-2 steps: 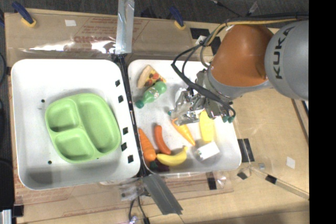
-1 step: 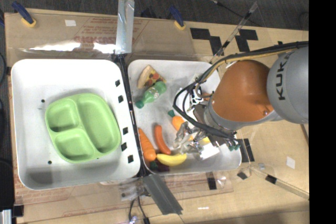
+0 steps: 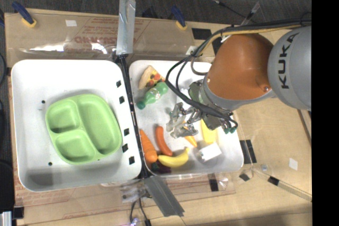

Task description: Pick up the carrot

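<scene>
The carrot [image 3: 148, 146] lies along the left wall of the right bin [image 3: 139, 69], orange and slanted, its tip near the front. My gripper [image 3: 179, 121] hangs over the middle of that bin, to the right of the carrot and apart from it. I see nothing between its metal fingers [image 3: 174, 116]. The orange band and grey arm cover the bin's right part.
A red chili-like piece [image 3: 163, 139] and a banana [image 3: 174, 159] lie next to the carrot. A pizza slice [image 3: 149, 77] and a green bottle [image 3: 152, 95] sit at the back. Yellow [image 3: 208, 134] and white [image 3: 210, 152] blocks rest at the right. The left bin [image 3: 32, 77] holds a green divided plate [image 3: 83, 127].
</scene>
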Tool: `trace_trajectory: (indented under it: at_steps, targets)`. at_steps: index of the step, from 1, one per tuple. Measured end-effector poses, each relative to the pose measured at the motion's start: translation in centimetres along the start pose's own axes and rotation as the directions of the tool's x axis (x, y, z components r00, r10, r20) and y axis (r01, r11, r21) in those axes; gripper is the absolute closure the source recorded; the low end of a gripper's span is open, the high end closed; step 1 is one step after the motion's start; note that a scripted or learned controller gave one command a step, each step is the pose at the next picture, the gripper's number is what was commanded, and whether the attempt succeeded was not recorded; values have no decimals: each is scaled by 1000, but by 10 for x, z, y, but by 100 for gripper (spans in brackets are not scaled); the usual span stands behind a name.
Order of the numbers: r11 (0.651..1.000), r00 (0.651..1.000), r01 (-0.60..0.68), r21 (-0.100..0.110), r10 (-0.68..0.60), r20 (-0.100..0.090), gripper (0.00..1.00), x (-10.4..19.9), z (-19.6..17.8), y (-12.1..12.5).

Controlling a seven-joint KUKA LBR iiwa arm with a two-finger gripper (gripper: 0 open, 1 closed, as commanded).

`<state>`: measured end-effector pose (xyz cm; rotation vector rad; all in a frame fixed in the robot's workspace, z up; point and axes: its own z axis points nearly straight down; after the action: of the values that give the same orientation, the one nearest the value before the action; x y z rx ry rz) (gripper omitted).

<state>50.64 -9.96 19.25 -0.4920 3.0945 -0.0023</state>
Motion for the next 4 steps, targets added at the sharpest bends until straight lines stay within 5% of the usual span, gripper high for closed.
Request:
trace_trajectory:
  at_steps: [1, 2, 3, 4]
  targets:
    - [992, 992, 129, 0, -129, -3, 100, -28, -43, -58]
    - [858, 858, 514, -8, -514, -6, 100, 4, 91, 5]
    - [778, 778, 628, 6, -628, -2, 100, 5, -110, -49]
    - [578, 578, 816, -15, -816, -2, 100, 48, 2, -54]
